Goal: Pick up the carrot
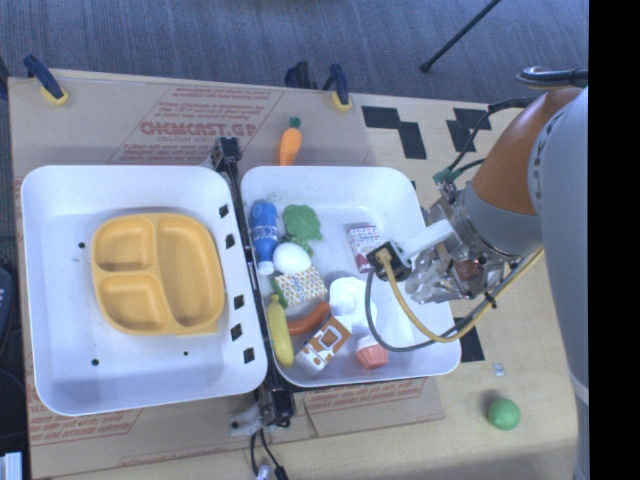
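While the carrot lies on the bench just beyond the far rim of the right bin, outside both bins, the arm reaches in from the right with its hand over that bin's right edge. I cannot tell how the hand stands, since the wrist and cables hide it. A yellow cable loops from the wrist down into the bin. Inside the right bin sit a blue bottle, a green leafy piece, a white egg, a banana along the left wall, a small carton and other toy foods. A yellow divided plate rests in the left bin. A green ball lies on the bench near the right corner.
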You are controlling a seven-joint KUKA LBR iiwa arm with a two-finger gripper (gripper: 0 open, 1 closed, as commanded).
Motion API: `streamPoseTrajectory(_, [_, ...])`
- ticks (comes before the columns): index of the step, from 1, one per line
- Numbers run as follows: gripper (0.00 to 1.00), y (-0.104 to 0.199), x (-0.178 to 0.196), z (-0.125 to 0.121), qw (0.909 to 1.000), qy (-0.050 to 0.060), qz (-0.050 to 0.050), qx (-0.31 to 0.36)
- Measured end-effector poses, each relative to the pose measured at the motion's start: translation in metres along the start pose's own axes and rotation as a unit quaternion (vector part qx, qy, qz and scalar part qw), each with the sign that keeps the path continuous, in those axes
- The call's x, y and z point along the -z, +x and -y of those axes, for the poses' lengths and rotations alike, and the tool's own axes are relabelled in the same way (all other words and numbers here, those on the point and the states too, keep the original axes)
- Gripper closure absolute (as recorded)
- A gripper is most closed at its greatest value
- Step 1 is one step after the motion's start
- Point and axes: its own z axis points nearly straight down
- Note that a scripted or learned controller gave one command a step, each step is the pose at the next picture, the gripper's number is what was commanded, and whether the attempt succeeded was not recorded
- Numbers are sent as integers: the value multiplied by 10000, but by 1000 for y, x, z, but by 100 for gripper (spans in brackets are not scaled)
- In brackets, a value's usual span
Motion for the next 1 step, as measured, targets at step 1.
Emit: streamPoseTrajectory(1, [100, -6, 7, -29, 10000, -7, -12, -9])
